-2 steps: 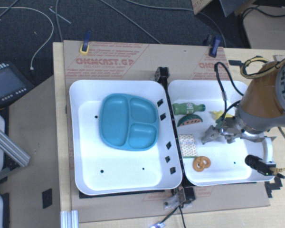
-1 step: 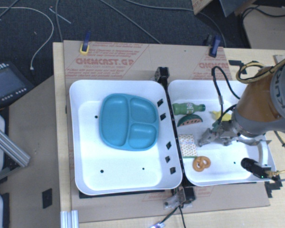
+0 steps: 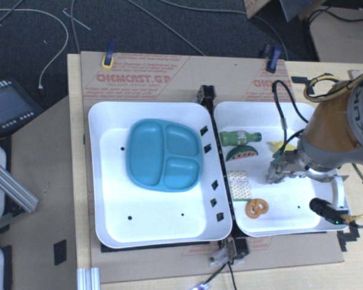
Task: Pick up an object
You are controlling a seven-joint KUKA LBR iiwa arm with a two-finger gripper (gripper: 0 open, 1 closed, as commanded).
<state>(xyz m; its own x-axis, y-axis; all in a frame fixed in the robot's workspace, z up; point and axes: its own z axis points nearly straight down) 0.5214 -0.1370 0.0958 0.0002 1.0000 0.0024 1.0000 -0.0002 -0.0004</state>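
I am reaching in from the right over the right bin (image 3: 302,219), my gripper (image 3: 277,171) hanging low near the middle of its floor; from this slant I cannot tell how my hand is set, since my own wrist is covering it. To my left the small things are lying in a loose column along the bin's left wall: a green bottle (image 3: 240,138) on its side, a watermelon slice (image 3: 241,153) just below it, a speckled flat square (image 3: 239,185), and a brown pretzel (image 3: 256,208) near the front rim. Open white floor is lying between me and the pretzel. Something yellow (image 3: 282,145) is peeking out behind my wrist, mostly hidden. The left bin (image 3: 109,210) is holding a smooth blue divided plate (image 3: 164,154), with bare room all around it.
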